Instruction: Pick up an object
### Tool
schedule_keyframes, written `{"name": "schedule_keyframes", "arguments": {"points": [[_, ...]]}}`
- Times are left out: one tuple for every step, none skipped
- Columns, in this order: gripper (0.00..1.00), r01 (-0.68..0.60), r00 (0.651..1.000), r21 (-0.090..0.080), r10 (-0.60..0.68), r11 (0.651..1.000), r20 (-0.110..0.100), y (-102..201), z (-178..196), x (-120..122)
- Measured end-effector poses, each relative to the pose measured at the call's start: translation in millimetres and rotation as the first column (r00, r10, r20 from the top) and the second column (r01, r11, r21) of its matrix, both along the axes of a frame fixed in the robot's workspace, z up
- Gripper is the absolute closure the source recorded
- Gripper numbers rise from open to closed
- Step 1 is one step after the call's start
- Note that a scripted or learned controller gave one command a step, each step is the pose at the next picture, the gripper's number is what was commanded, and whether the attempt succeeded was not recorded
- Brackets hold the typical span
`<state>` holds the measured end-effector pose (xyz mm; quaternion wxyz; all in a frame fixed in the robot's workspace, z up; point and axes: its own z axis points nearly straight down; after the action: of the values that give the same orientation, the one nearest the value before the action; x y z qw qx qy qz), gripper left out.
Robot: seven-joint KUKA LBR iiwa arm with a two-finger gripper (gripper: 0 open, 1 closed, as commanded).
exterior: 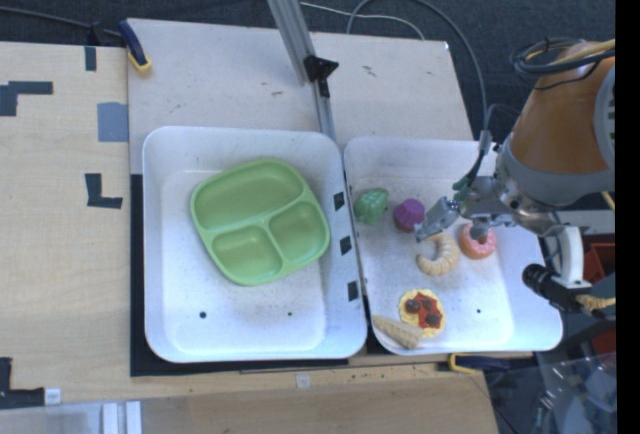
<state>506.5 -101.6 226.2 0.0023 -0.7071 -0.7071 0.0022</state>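
Since the task names no one object, we take the croissant (437, 262) as the likely target: it lies in the right bin (500, 322), just below the gripper (437, 222). The gripper hangs low over the bin w/ nothing visibly between its fingers; whether they're spread or closed we can't tell from this angle.

Close by, a pink donut (477, 242) sits just right of the croissant, nearly touching it, partly under the wrist. A purple piece (408, 214) lies just left of the gripper, and a green piece (371, 205) sits beyond that, near the bin's left wall. Toward the front we see a small tart (422, 310) w/ red topping and a tan bread piece (396, 331) beside it. The left bin (170, 322) holds a green tray (260, 220), well apart from the arm.

Risks, as we judge them: croissant and donut crowd each other, so a finger could land on the donut and shove both aside. The purple piece looks round and could roll off if clipped. A descent off-center on the curved croissant prob. closes on air.
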Motion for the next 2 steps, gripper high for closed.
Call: {"name": "schedule_keyframes", "arguments": {"points": [[0.00, -0.001, 1.000, 0.001, 0.001, 1.000, -0.001, 3.9, -44.0, -0.1], [0.00, -0.001, 1.000, 0.000, 0.001, 1.000, -0.001, -1.1, -89.5, 0.5]]}}
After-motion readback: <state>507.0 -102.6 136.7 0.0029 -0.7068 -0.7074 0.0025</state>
